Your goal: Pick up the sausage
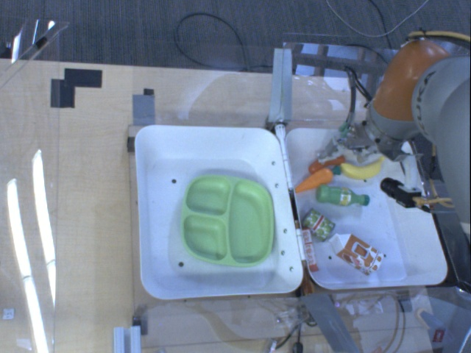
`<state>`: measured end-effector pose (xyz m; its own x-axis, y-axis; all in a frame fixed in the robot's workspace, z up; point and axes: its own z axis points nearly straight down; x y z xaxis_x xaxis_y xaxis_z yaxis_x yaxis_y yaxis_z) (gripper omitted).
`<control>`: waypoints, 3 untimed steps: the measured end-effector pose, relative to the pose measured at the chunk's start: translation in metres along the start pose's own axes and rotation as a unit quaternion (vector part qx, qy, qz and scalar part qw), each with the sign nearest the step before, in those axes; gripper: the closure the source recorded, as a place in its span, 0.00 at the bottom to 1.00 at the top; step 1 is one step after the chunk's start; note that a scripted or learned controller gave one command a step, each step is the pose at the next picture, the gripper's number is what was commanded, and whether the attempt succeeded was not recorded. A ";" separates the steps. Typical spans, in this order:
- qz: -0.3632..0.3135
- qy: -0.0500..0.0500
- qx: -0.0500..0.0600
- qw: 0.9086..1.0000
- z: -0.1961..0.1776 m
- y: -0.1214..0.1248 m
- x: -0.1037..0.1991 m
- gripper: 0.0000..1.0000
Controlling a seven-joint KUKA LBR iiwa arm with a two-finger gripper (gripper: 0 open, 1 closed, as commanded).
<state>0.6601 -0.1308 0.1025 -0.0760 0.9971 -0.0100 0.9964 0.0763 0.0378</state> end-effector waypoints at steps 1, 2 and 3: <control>0.041 0.003 0.002 0.999 0.002 0.019 -0.006 0.00; 0.068 0.003 0.003 0.998 0.001 -0.006 -0.022 0.00; 0.147 0.001 0.003 0.989 0.002 0.004 -0.012 0.00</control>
<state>0.6648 -0.1421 0.1008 0.2166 0.9763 0.0027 0.9757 -0.2166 0.0323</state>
